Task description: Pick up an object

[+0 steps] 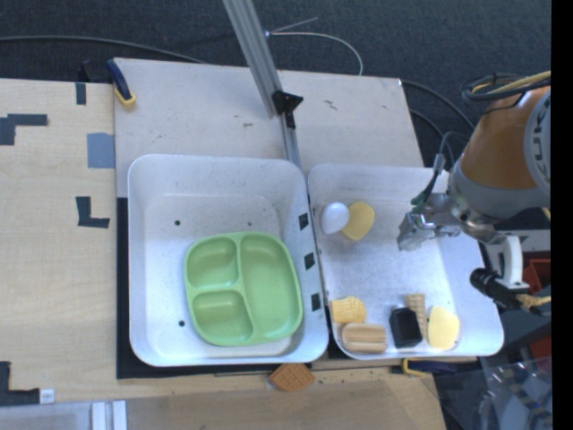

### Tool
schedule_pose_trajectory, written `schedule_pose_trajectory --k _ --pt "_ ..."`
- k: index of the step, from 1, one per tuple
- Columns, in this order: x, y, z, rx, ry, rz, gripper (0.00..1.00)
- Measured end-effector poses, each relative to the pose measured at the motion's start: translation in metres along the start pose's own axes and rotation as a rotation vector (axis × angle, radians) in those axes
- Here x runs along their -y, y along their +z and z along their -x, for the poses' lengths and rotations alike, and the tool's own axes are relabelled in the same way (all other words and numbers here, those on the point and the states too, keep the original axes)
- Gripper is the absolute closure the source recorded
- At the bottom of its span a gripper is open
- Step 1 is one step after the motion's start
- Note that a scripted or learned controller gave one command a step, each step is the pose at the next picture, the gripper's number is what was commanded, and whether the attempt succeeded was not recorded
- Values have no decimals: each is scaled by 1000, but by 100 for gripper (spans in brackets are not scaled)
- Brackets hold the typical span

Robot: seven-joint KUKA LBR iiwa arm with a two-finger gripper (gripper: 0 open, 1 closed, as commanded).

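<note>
- I see the pincer (414, 233) over the right white bin (466, 267), near its right rim; I cannot tell its state.
- Pale yellow rounded piece (360, 221) touches a small white ball (334, 217) near that bin's far-left corner.
- Green divided plastic plate (243, 288) lies in the left white bin (152, 240).

Wooden bench (54, 267), white board (224, 106), dark carpet floor (403, 16).

A divided plate (243, 288) lies in the left bin (148, 240); the right bin (470, 280) holds food pieces (394, 323) along its near edge.
</note>
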State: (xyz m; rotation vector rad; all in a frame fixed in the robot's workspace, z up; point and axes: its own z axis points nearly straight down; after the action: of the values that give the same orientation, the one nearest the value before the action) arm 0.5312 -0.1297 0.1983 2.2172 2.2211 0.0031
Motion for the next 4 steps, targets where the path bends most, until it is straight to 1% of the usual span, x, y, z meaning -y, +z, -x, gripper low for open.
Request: schedule_pose_trajectory --k 1,2,3,4 --pt "-1 -53 0 1 0 1 100" --pt "-9 -37 -53 -2 -4 -7 100" --pt "-16 -41 -98 -3 -5 -6 100" --pt "-19 -26 -153 -2 -5 -8 100"
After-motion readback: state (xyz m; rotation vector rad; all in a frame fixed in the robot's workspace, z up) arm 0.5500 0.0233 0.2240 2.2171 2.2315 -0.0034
